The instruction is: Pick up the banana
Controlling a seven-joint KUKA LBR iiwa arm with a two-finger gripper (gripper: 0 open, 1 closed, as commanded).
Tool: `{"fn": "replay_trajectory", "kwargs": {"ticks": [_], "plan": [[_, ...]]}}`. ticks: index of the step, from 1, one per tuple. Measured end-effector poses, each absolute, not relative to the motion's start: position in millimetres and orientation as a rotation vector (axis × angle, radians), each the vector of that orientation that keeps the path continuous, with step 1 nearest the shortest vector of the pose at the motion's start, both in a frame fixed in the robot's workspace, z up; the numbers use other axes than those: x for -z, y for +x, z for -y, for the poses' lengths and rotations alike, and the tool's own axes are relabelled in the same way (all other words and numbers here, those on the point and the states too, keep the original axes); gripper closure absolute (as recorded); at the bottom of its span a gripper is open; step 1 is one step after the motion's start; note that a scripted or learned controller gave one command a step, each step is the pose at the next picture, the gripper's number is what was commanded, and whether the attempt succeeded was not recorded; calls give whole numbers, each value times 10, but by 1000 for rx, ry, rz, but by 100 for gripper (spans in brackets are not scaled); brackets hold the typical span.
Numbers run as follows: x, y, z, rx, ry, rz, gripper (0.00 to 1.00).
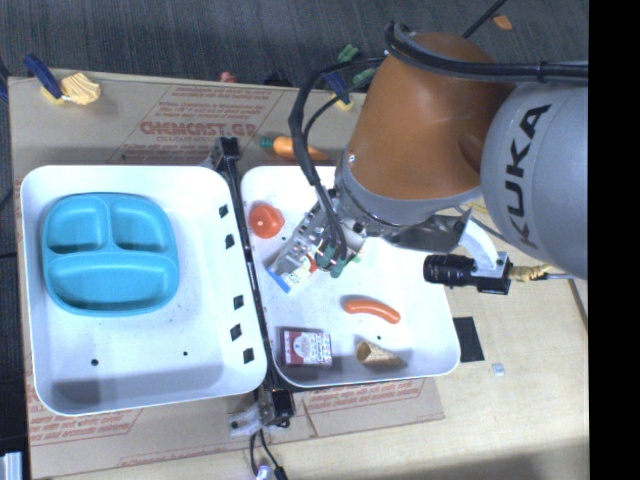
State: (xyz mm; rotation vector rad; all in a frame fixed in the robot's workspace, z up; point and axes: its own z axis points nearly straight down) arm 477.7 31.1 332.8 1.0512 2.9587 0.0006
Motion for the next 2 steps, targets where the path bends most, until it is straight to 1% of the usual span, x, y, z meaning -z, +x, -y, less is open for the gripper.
{"fn": "replay_trajectory", "kwargs": {"ticks": [1, 2], "plan": [[-2892, 4762, -962, 2, 669, -3072, 100], [-4799, 4771, -27, 0, 703, -3055, 100]]}}
